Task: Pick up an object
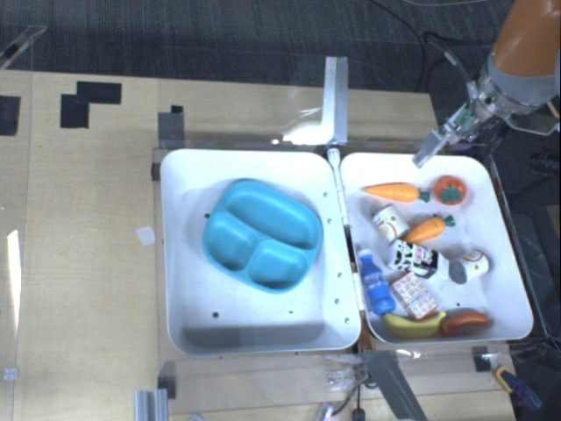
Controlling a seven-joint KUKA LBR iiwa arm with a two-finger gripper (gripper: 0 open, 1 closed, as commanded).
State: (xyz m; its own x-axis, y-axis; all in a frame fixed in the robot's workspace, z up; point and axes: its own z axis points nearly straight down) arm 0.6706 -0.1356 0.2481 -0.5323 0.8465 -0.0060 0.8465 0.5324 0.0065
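Left bin (180, 235): blue divided tray (261, 233). Right bin (504, 226) beside it: carrots, tomato (450, 190), banana (414, 324), blue bottle (375, 283). Gripper (429, 152) above right bin's far rim, carrying nothing; open or closed undeterminable.

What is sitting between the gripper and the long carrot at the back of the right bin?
Nothing visible. The gripper hangs over the back rim of the right bin, and the long carrot lies just below and left of it in the camera view, with bare white floor between them. The tomato sits off to the carrot's right.
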